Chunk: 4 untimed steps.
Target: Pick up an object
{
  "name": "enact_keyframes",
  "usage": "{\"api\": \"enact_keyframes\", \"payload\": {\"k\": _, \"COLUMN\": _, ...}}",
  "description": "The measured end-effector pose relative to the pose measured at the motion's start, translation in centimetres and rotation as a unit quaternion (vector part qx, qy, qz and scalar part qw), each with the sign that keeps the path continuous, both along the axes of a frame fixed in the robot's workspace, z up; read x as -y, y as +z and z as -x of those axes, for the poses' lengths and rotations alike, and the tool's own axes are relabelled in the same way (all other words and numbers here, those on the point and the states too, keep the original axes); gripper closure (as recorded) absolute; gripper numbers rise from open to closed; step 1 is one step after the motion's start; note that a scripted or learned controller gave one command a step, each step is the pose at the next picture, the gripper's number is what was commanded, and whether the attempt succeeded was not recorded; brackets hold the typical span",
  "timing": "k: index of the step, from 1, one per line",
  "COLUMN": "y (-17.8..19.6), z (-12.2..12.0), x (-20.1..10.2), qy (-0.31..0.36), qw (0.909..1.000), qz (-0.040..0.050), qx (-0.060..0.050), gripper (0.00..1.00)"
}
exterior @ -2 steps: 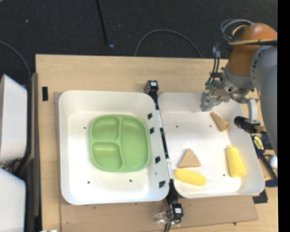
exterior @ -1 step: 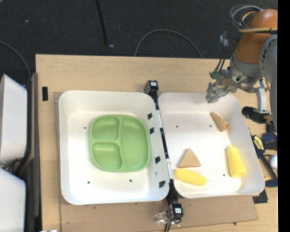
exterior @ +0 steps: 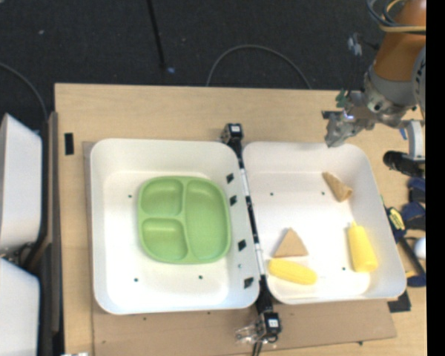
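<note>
The right bin (exterior: 297, 162) holds several small food toys. A tan wedge (exterior: 338, 186) lies near its far right wall. A tan triangle (exterior: 290, 244) sits near the front, touching a yellow piece (exterior: 292, 273) below it. Another yellow piece (exterior: 362, 248) lies along the right side. My gripper (exterior: 338, 133) hangs above the far right corner of that bin, above and behind the tan wedge, with nothing visible between its fingers. The left bin (exterior: 111, 162) carries a green divided plate (exterior: 184, 219).
A black divider with clips (exterior: 245, 206) runs between the two bins. White boxes (exterior: 15, 184) stand at the left edge of the bench. Blue and black tools (exterior: 408, 199) lie beside the right bin. Cables (exterior: 252, 54) trail across the dark floor behind.
</note>
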<state>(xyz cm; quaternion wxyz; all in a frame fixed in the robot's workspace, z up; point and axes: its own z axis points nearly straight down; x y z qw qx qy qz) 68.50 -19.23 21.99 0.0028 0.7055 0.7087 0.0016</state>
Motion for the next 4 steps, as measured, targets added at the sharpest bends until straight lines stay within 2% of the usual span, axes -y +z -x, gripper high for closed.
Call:
{"api": "enact_keyframes", "payload": {"k": 1, "y": 1.5, "z": 2.5, "x": -4.9, "qy": 0.001, "qw": 1.0, "qz": -0.0008, "qx": -0.002, "gripper": 1.0}}
{"api": "enact_keyframes", "payload": {"k": 2, "y": 0.8, "z": 4.5, "x": -9.7, "qy": 0.0, "qw": 1.0, "qz": -0.0006, "qx": -0.003, "gripper": 1.0}}
{"api": "enact_keyframes", "payload": {"k": 3, "y": 2.1, "z": 6.6, "x": -14.1, "qy": 0.001, "qw": 1.0, "qz": -0.0015, "qx": -0.003, "gripper": 1.0}}
{"api": "enact_keyframes", "payload": {"k": 4, "y": 1.1, "z": 9.1, "x": -18.5, "qy": 0.0, "qw": 1.0, "qz": -0.001, "qx": -0.004, "gripper": 1.0}}
